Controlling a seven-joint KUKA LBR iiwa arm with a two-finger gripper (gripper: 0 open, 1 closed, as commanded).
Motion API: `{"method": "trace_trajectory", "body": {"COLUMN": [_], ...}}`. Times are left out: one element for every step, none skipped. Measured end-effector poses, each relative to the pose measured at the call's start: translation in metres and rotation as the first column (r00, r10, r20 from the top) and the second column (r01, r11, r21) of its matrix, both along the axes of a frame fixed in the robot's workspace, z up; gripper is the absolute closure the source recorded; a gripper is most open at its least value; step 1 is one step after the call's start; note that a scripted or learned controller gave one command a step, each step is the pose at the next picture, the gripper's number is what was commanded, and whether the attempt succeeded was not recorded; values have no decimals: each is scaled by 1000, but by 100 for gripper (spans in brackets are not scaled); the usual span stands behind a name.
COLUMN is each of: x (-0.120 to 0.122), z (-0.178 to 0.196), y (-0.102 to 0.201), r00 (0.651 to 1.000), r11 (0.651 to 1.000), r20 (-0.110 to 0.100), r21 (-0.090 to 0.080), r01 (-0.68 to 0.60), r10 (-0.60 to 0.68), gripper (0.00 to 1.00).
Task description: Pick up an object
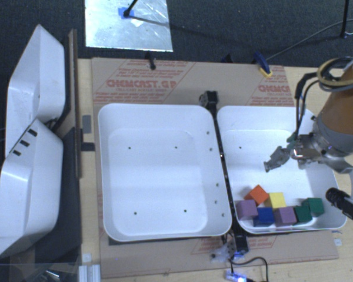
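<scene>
Several coloured blocks lie clustered at the near edge of the right bin (247, 128): an orange block (258, 194), a yellow block (277, 200), a purple block (246, 208), a blue block (264, 216), a second purple block (285, 215) and a green block (311, 207). My gripper (289, 159) hangs over the middle right of this bin, above and a little beyond the blocks. It is open, with its fingers (275, 159) spread and nothing between them.
The left bin (159, 122) sits beside the right one, with a black divider clamp (210, 98) between them at the far side. White covers (32, 140) stand off the bench's left. A black part of the arm (343, 202) reaches over the right bin's rim.
</scene>
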State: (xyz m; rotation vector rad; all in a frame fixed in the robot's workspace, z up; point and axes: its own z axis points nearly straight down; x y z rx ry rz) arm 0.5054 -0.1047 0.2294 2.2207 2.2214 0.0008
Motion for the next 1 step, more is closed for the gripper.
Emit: {"method": "trace_trajectory", "body": {"x": [31], "z": [-149], "y": [-17], "r00": [1000], "r11": [1000], "r20": [-11], "r21": [1], "r01": [1], "r10": [-1], "gripper": [0]}}
